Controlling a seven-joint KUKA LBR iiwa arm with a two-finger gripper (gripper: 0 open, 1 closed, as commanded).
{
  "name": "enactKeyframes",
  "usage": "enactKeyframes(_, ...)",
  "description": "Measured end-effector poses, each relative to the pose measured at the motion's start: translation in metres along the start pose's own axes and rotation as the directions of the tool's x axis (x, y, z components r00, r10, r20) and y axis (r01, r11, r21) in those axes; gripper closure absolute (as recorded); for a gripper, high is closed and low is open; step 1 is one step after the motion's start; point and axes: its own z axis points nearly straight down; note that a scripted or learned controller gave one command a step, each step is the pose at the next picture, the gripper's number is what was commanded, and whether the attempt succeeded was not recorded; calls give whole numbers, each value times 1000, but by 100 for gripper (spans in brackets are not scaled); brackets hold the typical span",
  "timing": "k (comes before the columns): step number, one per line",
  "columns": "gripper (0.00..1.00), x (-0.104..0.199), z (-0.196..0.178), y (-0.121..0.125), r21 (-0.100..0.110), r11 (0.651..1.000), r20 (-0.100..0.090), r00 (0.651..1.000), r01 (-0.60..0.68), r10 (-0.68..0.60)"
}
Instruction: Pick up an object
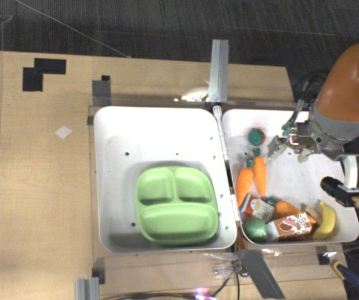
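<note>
The right bin (348,233) holds several toy foods. Two carrots (252,179) lie side by side near its left wall, and a small teal and red piece (256,135) sits behind them. At the front lie a green ball (254,230), a printed carton (292,225), an orange piece (286,207) and a banana (325,220). My gripper (287,149) hangs over the back middle of this bin, right of the teal piece and apart from it. It is open, with bare bin floor between its fingers.
A green divided plate (177,204) lies in the left bin (123,136). A metal post (219,74) stands behind the wall between the bins. The arm's orange band (348,92) looms over the right bin's back right corner.
</note>
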Motion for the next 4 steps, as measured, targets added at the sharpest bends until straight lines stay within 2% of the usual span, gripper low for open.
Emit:
enactKeyframes(1, 0, 20, 50, 3, 0, 997, 0, 997, 73, -73)
enactKeyframes(2, 0, -1, 85, 21, -17, 997, 2, 997, 72, -72)
enactKeyframes(3, 100, 0, 71, 24, -25, 997, 2, 997, 73, -73)
enactKeyframes(4, 0, 0, 72, 24, -24, 997, 2, 997, 73, -73)
